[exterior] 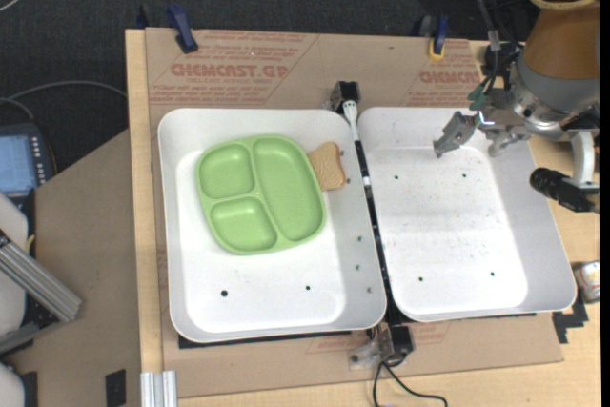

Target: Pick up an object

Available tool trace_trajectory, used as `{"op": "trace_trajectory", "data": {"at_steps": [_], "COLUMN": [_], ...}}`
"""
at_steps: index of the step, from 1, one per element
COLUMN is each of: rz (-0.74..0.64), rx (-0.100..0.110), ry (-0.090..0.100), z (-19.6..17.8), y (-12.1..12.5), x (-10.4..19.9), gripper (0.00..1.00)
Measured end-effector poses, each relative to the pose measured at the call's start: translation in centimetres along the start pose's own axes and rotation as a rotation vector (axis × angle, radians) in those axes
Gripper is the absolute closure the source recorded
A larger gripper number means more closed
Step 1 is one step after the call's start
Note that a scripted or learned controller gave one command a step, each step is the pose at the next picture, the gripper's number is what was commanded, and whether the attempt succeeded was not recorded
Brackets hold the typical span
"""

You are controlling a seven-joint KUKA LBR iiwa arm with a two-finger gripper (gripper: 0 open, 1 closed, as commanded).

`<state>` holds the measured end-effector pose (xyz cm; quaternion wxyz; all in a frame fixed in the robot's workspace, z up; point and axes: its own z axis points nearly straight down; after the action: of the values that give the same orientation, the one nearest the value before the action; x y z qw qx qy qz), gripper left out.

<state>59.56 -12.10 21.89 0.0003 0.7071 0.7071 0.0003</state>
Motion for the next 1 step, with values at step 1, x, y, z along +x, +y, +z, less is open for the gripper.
{"op": "trace_trajectory", "data": {"at_steps": [1], "rz": [0.000], "rx": [-0.003], "ry": [-0.001], "z": [-1.10], "y": [0.07], "x": [0.00], "gripper": [1.00]}}
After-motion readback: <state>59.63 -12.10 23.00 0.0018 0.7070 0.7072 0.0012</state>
